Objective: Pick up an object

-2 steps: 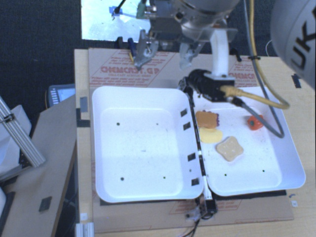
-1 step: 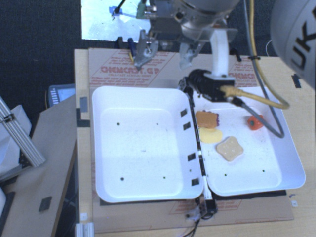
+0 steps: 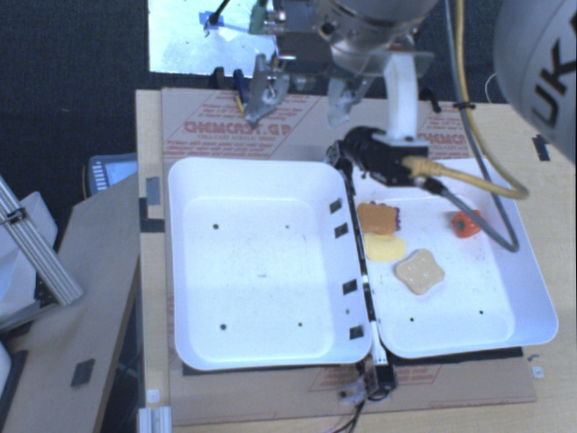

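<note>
Right bin (image 3: pixel 523 318), near the divider: toast-shaped toy (image 3: pixel 420 271) beside yellow disc (image 3: pixel 385 248), waffle piece (image 3: pixel 379 218), red piece (image 3: pixel 465 225); probably light, stiff, best gripped across edges; pincer (image 3: pixel 302 97) raised behind bins, open, holding nothing.

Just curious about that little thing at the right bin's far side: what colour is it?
The small object is orange-red, seen in the camera view.

The grey arm (image 3: pixel 541 43) bears dark lettering at three o'clock (partly cut off); a yellow cable (image 3: pixel 469 180) trails from it.
</note>
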